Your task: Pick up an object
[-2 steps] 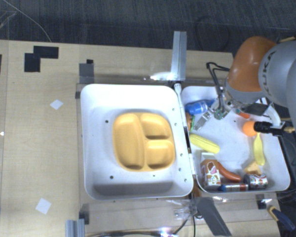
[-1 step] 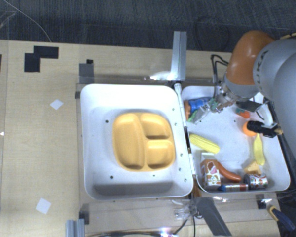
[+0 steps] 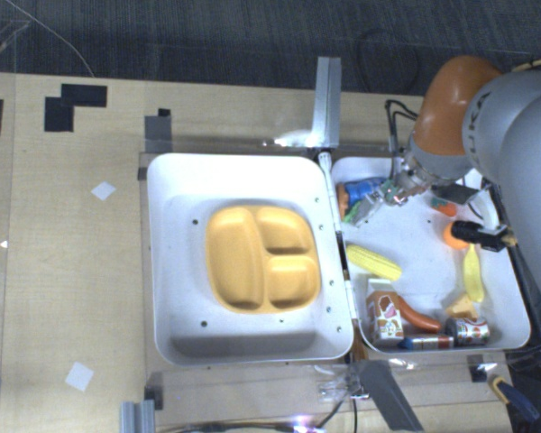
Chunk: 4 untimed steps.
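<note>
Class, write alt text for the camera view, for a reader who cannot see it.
A grey robot arm reaches from the right, its gripper low over the far-left part of the right white bin, which holds toy food including a corn cob and a banana. The left white bin holds a yellow divided tray.

A yellow divided tray [image 3: 257, 258] lies in the white left bin [image 3: 176, 242]; yellow corn [image 3: 372, 261], a yellow banana [image 3: 472, 276] and a blue packet [image 3: 361, 190] lie in the right.
</note>
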Motion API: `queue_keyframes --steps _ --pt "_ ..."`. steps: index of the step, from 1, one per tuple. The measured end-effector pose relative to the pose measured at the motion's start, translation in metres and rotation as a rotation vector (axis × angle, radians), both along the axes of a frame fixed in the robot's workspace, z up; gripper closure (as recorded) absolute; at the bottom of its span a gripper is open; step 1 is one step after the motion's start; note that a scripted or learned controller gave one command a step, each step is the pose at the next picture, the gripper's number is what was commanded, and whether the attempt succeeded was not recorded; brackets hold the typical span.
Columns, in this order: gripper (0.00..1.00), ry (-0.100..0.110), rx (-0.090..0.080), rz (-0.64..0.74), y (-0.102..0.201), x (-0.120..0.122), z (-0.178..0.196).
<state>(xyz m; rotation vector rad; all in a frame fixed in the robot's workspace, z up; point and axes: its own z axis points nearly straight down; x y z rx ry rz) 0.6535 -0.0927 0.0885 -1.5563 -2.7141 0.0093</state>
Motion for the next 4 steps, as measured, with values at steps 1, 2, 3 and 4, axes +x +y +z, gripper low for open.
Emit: queue_keyframes --steps 1,2,3,4 --pt "0.00 0.006 -0.001 -0.195 -0.001 0.012 -0.001" --pt "0.00 -0.031 0.000 -0.298 0.058 0.016 0.104" --pt "0.00 -0.020 -0.005 -0.375 -0.004 0.016 0.036" --pt "0.00 -0.020 -0.003 -0.415 -0.003 0.011 0.042"
